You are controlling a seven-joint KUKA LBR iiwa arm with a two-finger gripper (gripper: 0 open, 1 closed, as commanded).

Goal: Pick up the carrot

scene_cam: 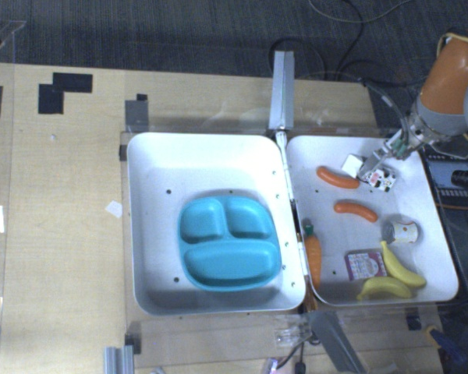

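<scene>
The carrot [313,259] is orange with a small green top and lies lengthwise against the left wall of the right bin [449,249], near the front corner. My gripper [378,174] hangs over the back right part of that bin, well away from the carrot, up and to its right. Above the gripper the arm's orange band [451,75] comes in from the right. Nothing is visibly held.
Two orange-red sausages [338,178] [356,209] lie in the right bin's middle. A small white cup [402,231], a purple packet [364,265] and yellow bananas [394,276] sit toward the front right. A blue compartment plate [228,241] lies in the left bin [150,209].
</scene>
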